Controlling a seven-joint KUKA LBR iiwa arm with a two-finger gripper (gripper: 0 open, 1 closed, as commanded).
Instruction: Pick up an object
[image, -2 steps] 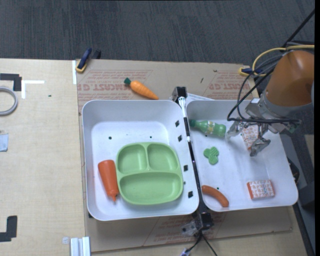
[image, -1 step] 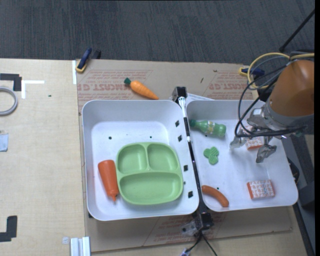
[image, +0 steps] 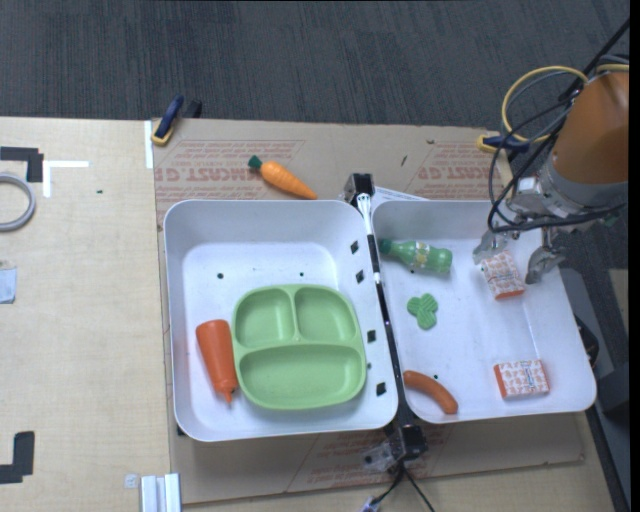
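Gripper (image: 518, 252) hangs wide open at the right bin's (image: 470, 400) far end, fingers straddling a packet (image: 500, 275), nothing gripped.

A small white-and-orange packet (image: 501, 274), seemingly a snack wrapper, lies tilted in the right bin (image: 560, 340), between the end effector (image: 517, 251) fingers.

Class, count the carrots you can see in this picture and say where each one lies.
2. A small carrot lies on the cardboard behind the left bin. A larger carrot lies inside that bin, left of the green divided plate. The arm could hide more.
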